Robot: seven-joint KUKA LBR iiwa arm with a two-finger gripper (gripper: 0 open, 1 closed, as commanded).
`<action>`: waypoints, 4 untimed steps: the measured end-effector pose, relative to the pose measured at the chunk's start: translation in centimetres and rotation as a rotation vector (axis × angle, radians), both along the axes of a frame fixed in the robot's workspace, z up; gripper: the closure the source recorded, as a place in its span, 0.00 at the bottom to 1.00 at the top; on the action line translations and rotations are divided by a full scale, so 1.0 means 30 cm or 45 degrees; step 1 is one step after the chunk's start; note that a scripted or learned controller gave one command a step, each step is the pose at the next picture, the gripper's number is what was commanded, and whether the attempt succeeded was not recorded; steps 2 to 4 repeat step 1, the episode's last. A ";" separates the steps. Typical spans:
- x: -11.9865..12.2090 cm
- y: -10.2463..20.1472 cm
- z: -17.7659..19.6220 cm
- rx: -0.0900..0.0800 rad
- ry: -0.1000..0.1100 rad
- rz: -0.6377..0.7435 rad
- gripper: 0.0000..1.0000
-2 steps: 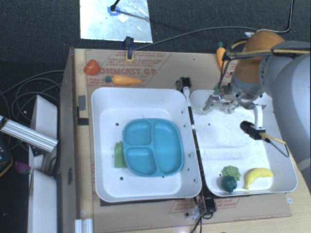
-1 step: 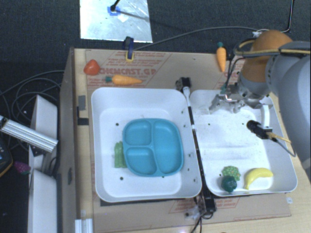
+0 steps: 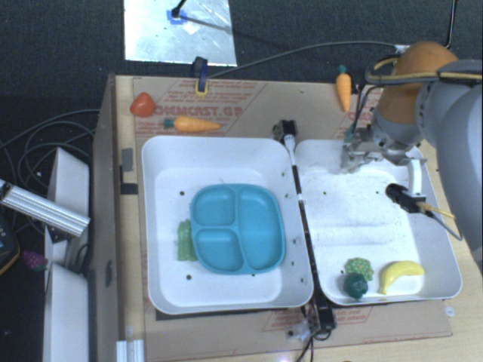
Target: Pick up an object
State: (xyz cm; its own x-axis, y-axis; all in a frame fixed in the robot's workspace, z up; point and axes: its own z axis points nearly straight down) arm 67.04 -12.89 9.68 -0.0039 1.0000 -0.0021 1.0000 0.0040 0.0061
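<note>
Gripper [image 3: 353, 159] hovering at right bin's [image 3: 377, 210] far edge; grip state unclear.
Banana [image 3: 400, 274] probably lying light, smooth, slippery; pinching across its middle looks best.

Blue plate [image 3: 238, 228], yellow banana [image 3: 400, 274], white bins [image 3: 226, 153]

A divided plate [image 3: 238, 228] lies in the left bin [image 3: 170, 161]. In the right bin [image 3: 324, 202], at 5 o'clock, a banana [image 3: 400, 274] lies right of a broccoli piece [image 3: 358, 266].
</note>
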 end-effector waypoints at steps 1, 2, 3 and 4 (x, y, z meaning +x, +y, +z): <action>0.003 -0.001 0.038 -0.001 -0.004 0.002 1.00; 0.003 -0.001 0.038 -0.001 -0.004 0.002 1.00; 0.003 -0.001 0.038 -0.001 -0.004 0.002 1.00; 0.003 -0.001 0.038 -0.001 -0.004 0.002 1.00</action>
